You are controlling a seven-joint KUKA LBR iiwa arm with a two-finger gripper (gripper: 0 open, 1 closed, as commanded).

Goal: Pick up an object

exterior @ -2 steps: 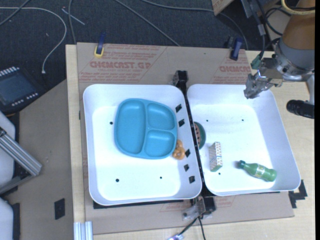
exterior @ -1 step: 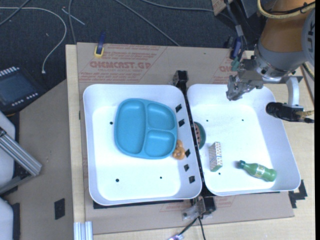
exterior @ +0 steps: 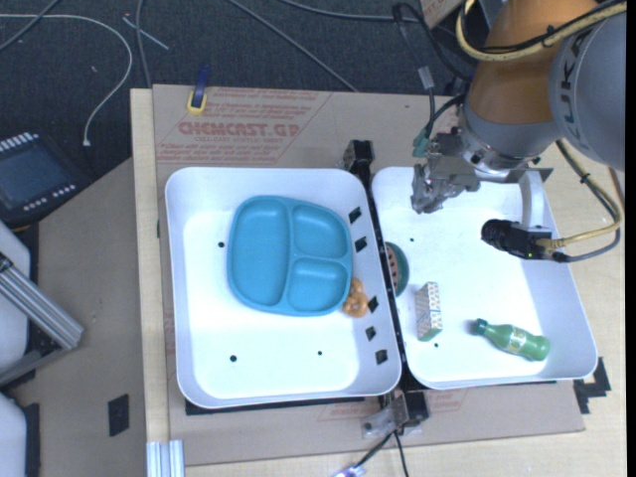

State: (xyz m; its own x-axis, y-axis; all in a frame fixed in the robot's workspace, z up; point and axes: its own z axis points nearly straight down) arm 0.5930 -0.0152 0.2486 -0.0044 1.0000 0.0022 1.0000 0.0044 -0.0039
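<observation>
Nearest my camera, along the front of the right bin (exterior: 556, 366), lies a small green bottle (exterior: 512, 339) on its side, with a silver checkered packet (exterior: 428, 310) just beside it to the left. Against the divider sits a round dark-rimmed object (exterior: 397, 266), partly hidden. Across the divider, the left bin (exterior: 199, 356) holds a blue divided plate (exterior: 289, 255) with a small orange-brown item (exterior: 356, 301) touching its near right corner. Farther back, the gripper (exterior: 433, 192) hangs over the far part of the right bin, nothing visible between its fingers — how wide they stand I cannot tell. I judge the approach not yet committed: every candidate lies well apart from the gripper, nearer me. Risks as I read them — the bottle may roll away under an off-centre pinch; the flat packet may slide; the object by the divider leaves little finger clearance.
</observation>
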